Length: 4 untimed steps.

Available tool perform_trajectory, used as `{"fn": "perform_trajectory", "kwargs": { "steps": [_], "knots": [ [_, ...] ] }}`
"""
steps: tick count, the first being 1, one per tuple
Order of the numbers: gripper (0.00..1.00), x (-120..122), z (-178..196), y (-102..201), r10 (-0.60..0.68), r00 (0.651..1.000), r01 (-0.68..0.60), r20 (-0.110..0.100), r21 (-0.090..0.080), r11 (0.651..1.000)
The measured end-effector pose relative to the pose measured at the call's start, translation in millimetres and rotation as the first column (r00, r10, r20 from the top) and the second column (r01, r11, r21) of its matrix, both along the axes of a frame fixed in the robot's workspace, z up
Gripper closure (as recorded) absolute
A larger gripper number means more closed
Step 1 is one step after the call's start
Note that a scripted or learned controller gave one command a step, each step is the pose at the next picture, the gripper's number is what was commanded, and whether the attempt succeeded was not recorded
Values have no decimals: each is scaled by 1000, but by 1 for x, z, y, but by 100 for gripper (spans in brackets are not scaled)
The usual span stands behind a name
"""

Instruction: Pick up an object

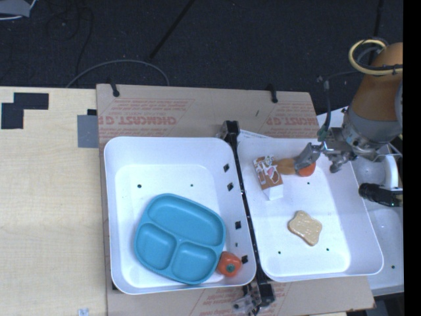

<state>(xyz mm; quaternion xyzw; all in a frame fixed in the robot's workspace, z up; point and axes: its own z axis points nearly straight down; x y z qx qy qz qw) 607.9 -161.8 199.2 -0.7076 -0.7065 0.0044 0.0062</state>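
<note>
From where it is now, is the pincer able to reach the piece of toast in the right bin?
Probably yes. The toast lies flat and alone on the floor of the right bin, apart from the small carton. The pincer sits over the same bin's far side, with nothing standing between them.

I see dark carpet (197, 31) with loose cables (172, 22), a pale wood bench (46, 196), printed cardboard (177, 114) under the bins.

smooth glossy white plastic bins (118, 176), matt blue plastic tray (179, 237), printed cardboard underlay (197, 110)
</note>
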Motion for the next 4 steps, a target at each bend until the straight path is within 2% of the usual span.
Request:
{"fn": "perform_trajectory", "kwargs": {
  "steps": [1, 2, 3, 4],
  "knots": [
    [0, 3, 8, 0, 2, 1000, -2, 14, -3, 1000],
    [0, 5, -56, -2, 1, 1000, -1, 7, -1, 1000],
    [0, 7, -84, -4, 2, 1000, -2, 19, -5, 1000],
    [100, 5, -78, -4, 2, 1000, -2, 11, -2, 1000]
  ]
}}
